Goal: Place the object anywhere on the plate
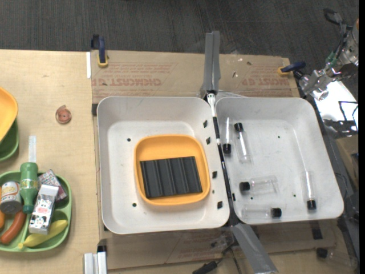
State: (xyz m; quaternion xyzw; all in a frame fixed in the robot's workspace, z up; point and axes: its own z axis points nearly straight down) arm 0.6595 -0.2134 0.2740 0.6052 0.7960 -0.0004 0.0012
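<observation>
Editor: Where is the object?

Photographer: Dark grey ridged block (171, 176) lies flat on the orange plate (171, 143), square in its middle. The plate sits at the centre of the left bin (105, 170), and its rim shows on all four sides of the block.

Editor: And the claw?

Photographer: How far open the claw is, or whether it has hold of anything, cannot be told from this view. A tangle of metal and cable (326, 76) sits just beyond the far right corner of the right bin (325, 153), too cluttered to read.

Editor: What is in that right bin?

Photographer: Clear tubes with black caps, all lying down. Two narrow ones, a first tube (227, 135) and a second tube (242, 142), lie side by side near the bin's far left corner. A squat vial (259, 184) lies near the middle, a thin tube (308, 188) near the right wall, and another vial (265, 213) against the near edge.

Editor: Anything else on the surface?

Photographer: Wooden surface (57, 84) runs along the left, well apart from the bins. A green tray (60, 233) of toy food sits at its near left corner, with a green bottle (28, 182) upright on it. A yellow bowl (5, 116) is cut off by the left edge, and a small pink disc (64, 115) lies near it. Brown cardboard (142, 76) lies under both bins, with a blue clamp (100, 47) at its far left corner and a second clamp (293, 68) at its far right corner.
</observation>
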